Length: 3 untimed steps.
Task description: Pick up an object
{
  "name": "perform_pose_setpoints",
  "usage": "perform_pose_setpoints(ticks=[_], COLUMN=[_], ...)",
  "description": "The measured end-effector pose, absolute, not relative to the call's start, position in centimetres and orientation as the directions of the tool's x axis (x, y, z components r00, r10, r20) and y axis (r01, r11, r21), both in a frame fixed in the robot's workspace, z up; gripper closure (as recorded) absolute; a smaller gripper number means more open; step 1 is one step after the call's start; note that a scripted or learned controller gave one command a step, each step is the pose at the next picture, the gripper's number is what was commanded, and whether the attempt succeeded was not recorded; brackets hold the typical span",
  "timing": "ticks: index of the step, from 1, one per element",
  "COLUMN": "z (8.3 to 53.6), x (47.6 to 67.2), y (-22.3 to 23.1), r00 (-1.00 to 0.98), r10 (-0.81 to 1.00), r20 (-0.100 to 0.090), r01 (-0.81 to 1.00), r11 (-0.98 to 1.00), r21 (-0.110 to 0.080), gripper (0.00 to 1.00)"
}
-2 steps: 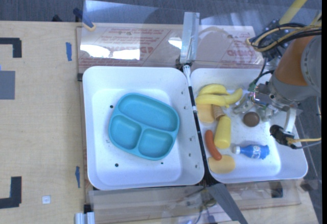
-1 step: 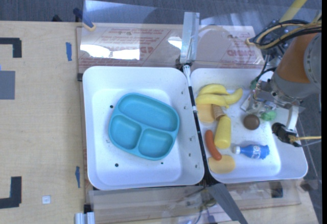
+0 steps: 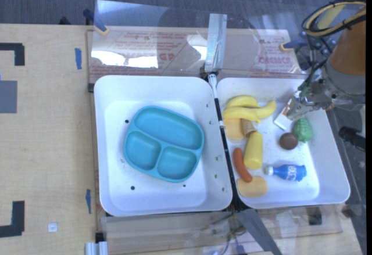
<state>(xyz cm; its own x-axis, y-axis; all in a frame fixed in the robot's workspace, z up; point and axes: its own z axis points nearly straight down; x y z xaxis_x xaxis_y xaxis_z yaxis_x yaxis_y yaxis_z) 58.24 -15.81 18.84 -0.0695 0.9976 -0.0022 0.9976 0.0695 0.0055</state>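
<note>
The right bin point(image 3: 334, 181) holds several toy foods. A pair of yellow bananas point(image 3: 247, 107) lies at its upper left, with a yellow bottle point(image 3: 253, 150) and a red sausage point(image 3: 242, 165) below them. A blue bottle point(image 3: 289, 172) lies near the front. A brown ball point(image 3: 288, 141) and a green leafy piece point(image 3: 303, 129) sit at the right. My gripper point(image 3: 299, 104) hangs over the bin's upper right, just above the green piece, beside a small white piece point(image 3: 282, 121). Nothing visibly hangs from it.
The left bin point(image 3: 110, 190) bears a blue divided plate point(image 3: 163, 143). A clear plastic wall point(image 3: 174, 45) rises behind both bins. Yellow and black cables point(image 3: 331, 13) loop at the upper right. A yellow round piece point(image 3: 252, 186) lies at the right bin's front.
</note>
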Motion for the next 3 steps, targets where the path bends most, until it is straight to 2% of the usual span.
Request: perform_pose_setpoints(ticks=[1,2,3], z=[8.8,8.7,8.8], x=[60.6,60.5,62.1], y=[-13.0,-13.0,-16.6], r00=[0.133,0.134,-0.008], r10=[0.991,0.991,1.0], r20=[0.0,0.0,0.015], r01=[0.991,0.991,1.0], r11=[-0.133,-0.134,0.008], r21=[0.003,0.001,0.001], gripper=[1.0,0.0,0.0])
